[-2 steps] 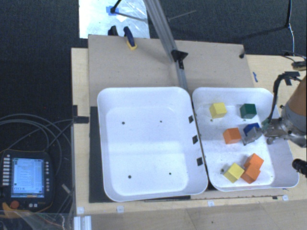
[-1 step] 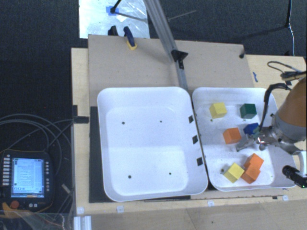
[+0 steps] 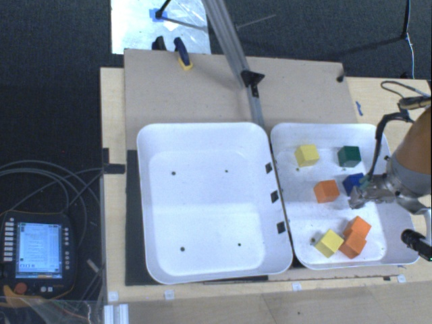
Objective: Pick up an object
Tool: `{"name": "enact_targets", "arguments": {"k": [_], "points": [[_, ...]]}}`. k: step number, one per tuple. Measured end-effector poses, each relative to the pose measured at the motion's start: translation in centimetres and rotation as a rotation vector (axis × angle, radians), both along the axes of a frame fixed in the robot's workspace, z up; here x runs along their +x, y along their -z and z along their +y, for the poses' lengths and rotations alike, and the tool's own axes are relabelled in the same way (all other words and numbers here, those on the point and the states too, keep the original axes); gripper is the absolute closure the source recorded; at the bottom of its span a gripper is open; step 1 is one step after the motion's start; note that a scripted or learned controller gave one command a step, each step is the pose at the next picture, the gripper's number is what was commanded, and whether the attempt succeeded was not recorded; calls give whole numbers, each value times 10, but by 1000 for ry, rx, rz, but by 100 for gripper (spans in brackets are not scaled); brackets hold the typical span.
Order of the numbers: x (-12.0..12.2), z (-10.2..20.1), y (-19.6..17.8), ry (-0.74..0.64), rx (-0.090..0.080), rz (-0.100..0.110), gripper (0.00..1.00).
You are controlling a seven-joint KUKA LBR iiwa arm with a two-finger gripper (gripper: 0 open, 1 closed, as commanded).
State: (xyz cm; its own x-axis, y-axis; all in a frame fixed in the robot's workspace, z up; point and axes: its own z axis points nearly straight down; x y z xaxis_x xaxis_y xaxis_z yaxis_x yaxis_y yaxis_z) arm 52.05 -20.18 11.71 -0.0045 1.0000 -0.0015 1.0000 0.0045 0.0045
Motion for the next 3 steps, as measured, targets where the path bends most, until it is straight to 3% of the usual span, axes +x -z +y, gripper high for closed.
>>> {"name": "enact_targets", "arguments": {"k": [2, 3], "points": [[12, 4, -103, -2, -2, -4, 100], [12, 3, -84, 0, 0, 4, 100]]}}
